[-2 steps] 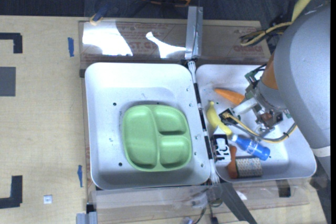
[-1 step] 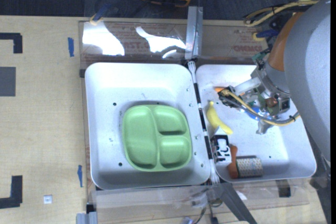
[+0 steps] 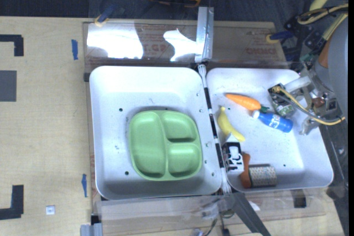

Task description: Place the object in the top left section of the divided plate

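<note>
A green divided plate lies in the left bin, with one long section on its left and two smaller ones on its right. The right bin holds an orange carrot, a yellow banana and a blue bottle. My gripper hangs at that bin's right side, just right of the blue bottle. Nothing shows between the gripper and the plate, and the plate's sections are bare.
A black and white item and a brown block with a grey mesh face lie near the right bin's front left corner. A raised divider separates the two bins. The arm comes in over the right bin's far right corner.
</note>
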{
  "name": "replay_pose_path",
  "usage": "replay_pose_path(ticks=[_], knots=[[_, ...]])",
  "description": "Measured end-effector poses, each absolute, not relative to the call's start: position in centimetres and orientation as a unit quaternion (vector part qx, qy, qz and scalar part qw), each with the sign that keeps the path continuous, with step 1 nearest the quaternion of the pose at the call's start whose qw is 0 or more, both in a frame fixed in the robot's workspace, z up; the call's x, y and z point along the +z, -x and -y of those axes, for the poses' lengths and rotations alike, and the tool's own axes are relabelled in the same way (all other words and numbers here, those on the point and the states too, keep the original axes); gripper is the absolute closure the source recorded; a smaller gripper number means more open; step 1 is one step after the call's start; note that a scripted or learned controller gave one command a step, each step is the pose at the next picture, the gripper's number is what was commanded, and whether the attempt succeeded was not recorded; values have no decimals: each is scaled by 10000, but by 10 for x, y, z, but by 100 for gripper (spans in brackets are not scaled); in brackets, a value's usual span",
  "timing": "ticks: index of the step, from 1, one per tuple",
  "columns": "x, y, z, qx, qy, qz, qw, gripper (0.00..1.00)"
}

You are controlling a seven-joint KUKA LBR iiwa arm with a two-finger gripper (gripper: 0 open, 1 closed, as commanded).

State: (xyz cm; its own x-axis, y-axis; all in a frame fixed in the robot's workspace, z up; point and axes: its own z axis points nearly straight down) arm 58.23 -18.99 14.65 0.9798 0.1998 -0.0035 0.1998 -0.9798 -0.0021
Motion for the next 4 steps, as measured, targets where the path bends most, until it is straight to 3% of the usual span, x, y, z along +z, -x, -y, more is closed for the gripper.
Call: replay_pose_path(ticks=[1, 2, 3, 4], knots=[[283, -628, 221, 11, 9924, 1227, 6, 0], [351, -659, 221, 3, 9924, 1230, 3, 0], [225, -540, 223, 13, 9908, 1354, 13, 0], [196, -527, 182, 12, 9460, 3241, 18, 0]])
